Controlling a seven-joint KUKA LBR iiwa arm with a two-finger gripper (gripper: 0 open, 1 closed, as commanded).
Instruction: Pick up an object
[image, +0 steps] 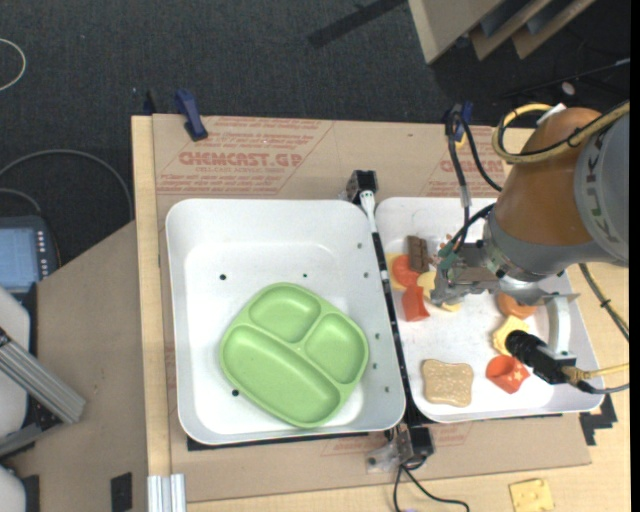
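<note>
We see a pale yellow piece (446, 299) in the right bin (470, 340), in its left half, and the gripper (449, 282) sits directly over it, low enough that the two seem to touch. The wrist hides the gripper's opening from above, so we cannot tell how wide it stands or whether it grips anything.

The arm (560, 190) comes in from the right, its broad orange band bulking over the bin's far right part, and bends down so that the gripper points towards the bin floor.

Just left of the yellow piece lie two red-orange pieces (408, 285), one behind the other, close to the wall between the bins. A small brown piece (417, 250) lies behind them. Nearer the front of the bin rests a toast slice (446, 382), flat and apart from the rest. To its right we find a red piece (507, 373) and, behind that, a yellow piece (513, 335).

The left bin (250, 240) holds a green divided plate (293, 350), lying flat towards the front. Both bins stand on a cardboard-covered bench (250, 150).
</note>
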